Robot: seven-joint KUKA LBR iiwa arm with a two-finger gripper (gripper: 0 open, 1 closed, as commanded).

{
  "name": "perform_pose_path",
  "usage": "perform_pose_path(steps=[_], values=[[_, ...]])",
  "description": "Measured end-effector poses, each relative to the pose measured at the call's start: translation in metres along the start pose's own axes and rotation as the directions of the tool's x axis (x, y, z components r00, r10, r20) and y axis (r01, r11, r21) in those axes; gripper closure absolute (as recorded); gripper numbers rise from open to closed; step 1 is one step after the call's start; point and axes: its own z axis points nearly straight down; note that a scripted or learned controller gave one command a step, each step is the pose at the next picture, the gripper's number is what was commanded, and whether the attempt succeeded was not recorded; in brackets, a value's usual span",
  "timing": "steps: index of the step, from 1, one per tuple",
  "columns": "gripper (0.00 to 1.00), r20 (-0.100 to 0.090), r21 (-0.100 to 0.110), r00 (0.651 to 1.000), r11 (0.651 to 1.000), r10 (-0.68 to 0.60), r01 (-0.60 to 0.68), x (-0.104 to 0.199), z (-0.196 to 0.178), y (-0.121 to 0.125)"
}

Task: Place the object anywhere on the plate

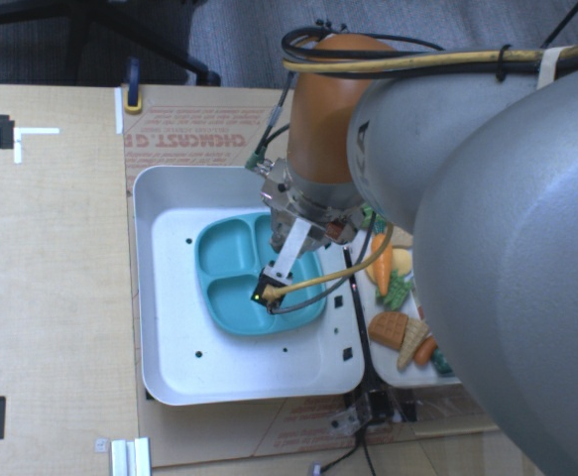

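Note:
A teal plate (231,276) with divided sections lies in the left white bin (170,350). My gripper (311,224) hangs under the orange-banded wrist, over the plate's right half, and the wrist hides most of it. In the right bin, by the divider, lie toy foods: an orange carrot (381,256), a green leafy piece (398,291), a brown waffle-like piece (390,330) and a smaller orange piece (423,351). I see nothing lying on the visible parts of the plate. Whether the gripper has anything in it is hidden.
The grey arm covers most of the right bin (363,370) and the view's right side. A cardboard sheet (199,137) lies under the bins. The wooden bench (51,286) stretches to the left, with a yellow-handled clamp (132,95) at its far edge.

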Motion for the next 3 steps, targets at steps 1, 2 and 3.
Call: perform_pose_path(steps=[1, 2, 3], values=[[0.00, 0.000, 0.000, 1.000, 1.000, 0.000, 0.000, 0.000, 0.000, 0.000], [1.00, 0.004, 0.001, 1.000, 1.000, -0.006, 0.006, 0.000, -0.008, 0.001], [1.00, -0.001, -0.003, 0.999, 0.999, 0.047, -0.047, -0.005, -0.058, 0.065]])
